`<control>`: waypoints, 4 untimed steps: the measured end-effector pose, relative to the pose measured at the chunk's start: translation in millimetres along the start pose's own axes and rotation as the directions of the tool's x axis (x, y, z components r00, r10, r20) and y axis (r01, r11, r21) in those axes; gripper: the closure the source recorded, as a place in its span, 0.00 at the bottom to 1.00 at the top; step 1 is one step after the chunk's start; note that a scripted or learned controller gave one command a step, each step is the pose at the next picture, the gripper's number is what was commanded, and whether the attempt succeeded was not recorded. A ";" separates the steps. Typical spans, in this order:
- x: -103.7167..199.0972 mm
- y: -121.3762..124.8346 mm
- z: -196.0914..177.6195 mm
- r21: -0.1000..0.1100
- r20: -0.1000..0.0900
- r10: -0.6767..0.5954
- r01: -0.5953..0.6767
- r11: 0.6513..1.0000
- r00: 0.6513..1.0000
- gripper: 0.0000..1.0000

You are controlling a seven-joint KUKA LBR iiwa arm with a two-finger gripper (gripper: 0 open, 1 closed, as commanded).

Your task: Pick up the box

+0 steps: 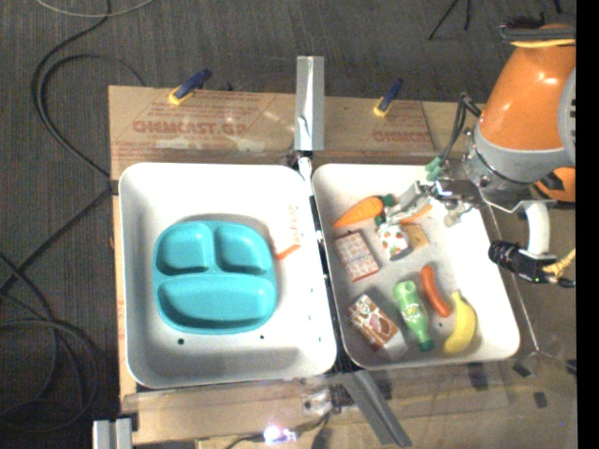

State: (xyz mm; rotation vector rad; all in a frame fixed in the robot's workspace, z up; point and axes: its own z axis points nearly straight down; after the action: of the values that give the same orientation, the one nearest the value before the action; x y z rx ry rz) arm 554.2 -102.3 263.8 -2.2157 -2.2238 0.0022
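In the right bin (505,344) lie a flat pinkish box (357,254) near the middle and a brown printed box (372,321) toward the front left. A small white-and-brown carton (402,239) sits between the pinkish box and the far wall. My gripper (413,208) hangs low over the far part of this bin, just above that carton and right of an orange carrot (359,211). Nothing is visibly lifted off the bin floor.
A green bottle (412,312), a red sausage (435,291) and a yellow banana (460,324) lie at the right bin's front right. The left bin (140,344) holds a blue divided plate (216,274). A metal post (309,101) stands behind the bins.
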 end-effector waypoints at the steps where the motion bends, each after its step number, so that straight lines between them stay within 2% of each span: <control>1: 37.4 1.0 81.2 0.001 0.000 -0.181 0.181 0.983 0.983 0.00; 2: 0.1 23.4 174.3 -0.013 0.004 -0.137 0.137 0.990 0.991 0.00; 3: 1.1 23.1 165.9 -0.012 0.002 -0.138 0.138 0.990 0.990 1.00; 4: 1.8 22.8 157.8 -0.010 0.000 -0.138 0.138 0.990 0.990 1.00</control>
State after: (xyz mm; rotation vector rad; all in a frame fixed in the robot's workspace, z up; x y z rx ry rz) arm 576.5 -100.3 105.9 -2.0606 -2.3765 -0.0099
